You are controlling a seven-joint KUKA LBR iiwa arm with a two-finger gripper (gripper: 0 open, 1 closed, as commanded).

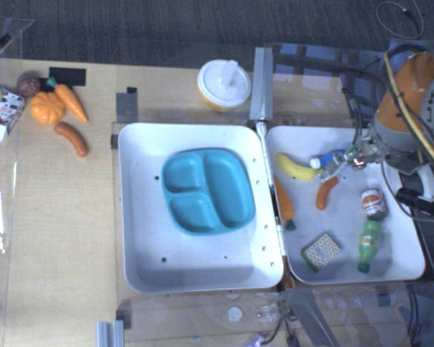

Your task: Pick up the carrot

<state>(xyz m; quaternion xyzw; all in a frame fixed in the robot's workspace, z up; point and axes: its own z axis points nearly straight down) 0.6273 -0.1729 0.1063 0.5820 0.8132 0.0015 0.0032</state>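
The gripper (341, 162) hangs over the upper part of the right bin (409, 270), reached in from the right on the grey arm (412, 114) with its orange band; whether it is spread or pressed together cannot be told from this slant, and nothing is seen pinched in it. Just below it lies a small orange-red sausage (325, 192), tilted, and just to its left a banana (296, 168) with a bluish piece at its right end. The carrot (283, 202) lies against the left wall of the same bin, lengthwise along that wall, its green end toward the bottom. Further right in this bin stand or lie a small can (374, 203) and a green bottle (369, 243), and near the bottom wall a speckled sponge (322, 250). The left bin (141, 266) touches the right one along a metal divider and holds 1 blue sectioned plate (207, 191) with 3 compartments. The bench (50, 230) is pale wood; on it, above the bins, sits a white lidded cup (224, 84), and at far left a toy pumpkin (46, 108), a second carrot (71, 100) and another sausage (71, 138). Beyond the bench runs dark grey carpet (166, 13).
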